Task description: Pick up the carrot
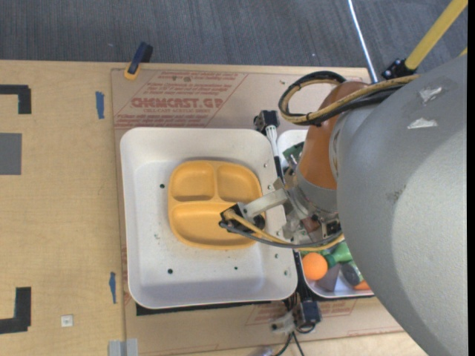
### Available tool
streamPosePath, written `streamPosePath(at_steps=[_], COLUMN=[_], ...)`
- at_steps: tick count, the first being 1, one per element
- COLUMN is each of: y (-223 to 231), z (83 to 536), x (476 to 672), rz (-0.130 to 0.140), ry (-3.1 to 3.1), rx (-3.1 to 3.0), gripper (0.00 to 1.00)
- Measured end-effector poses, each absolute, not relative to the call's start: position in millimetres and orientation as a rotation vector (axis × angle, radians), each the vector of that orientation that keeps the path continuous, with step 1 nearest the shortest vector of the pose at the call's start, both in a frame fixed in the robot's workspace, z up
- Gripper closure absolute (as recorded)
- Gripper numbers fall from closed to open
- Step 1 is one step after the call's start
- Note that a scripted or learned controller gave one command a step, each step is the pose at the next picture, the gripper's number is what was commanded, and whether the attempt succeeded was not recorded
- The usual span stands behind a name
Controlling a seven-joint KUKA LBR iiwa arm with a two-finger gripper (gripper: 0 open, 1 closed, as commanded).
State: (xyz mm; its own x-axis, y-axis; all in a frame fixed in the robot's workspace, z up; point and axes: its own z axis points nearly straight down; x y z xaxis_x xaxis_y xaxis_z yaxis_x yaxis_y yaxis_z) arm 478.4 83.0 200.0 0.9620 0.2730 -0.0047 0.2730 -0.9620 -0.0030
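Observation:
In the right bin (323,291), an orange piece with a green end (356,277) peeks out from under the arm at the bin's near edge; it looks like the carrot, mostly hidden. A round orange object (315,266) lies just left of it. My gripper (306,231) hangs below the orange wrist band, over the divide between the two bins and just above these items. The arm's bulk and cables cover it.
The left bin (141,221) holds a yellow divided plate (211,202). A black cable fitting with a yellow cable (234,221) reaches over the plate's right edge. A green item (342,254) and a grey item (331,279) lie beside the orange ones.

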Motion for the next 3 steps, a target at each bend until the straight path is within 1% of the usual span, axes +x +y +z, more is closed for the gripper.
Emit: streamPosePath(at_steps=[1,2,3], y=[113.5,99.7,99.2], z=[228.2,266.3,262.5], x=[479.3,523.3,478.9], rz=[0.0,-0.002,0.005], ry=[-0.316,-0.405,-0.381], rx=[-3.126,-3.116,-3.117], gripper=[1.0,1.0,1.0])
